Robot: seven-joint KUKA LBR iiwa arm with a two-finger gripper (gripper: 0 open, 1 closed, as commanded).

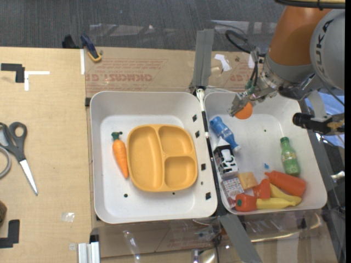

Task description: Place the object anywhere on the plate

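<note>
The small orange object (245, 110) sits pinched between the jaws of the gripper (242, 106), above the right bin (312, 147). To do it well, carry it toward nine o'clock, over the yellow divided plate (162, 158), lower gently, then release.

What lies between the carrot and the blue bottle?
In the camera view, the yellow plate lies between the carrot and the blue bottle, along with the bins' adjoining walls.

We see a smooth, matt yellow plastic plate (162, 158), glossy white plastic bins (101, 163), a pale wood-grain tabletop (41, 141), brown cardboard (137, 73), metal-bladed scissors (22, 158) and a shiny green bottle (289, 156).
</note>
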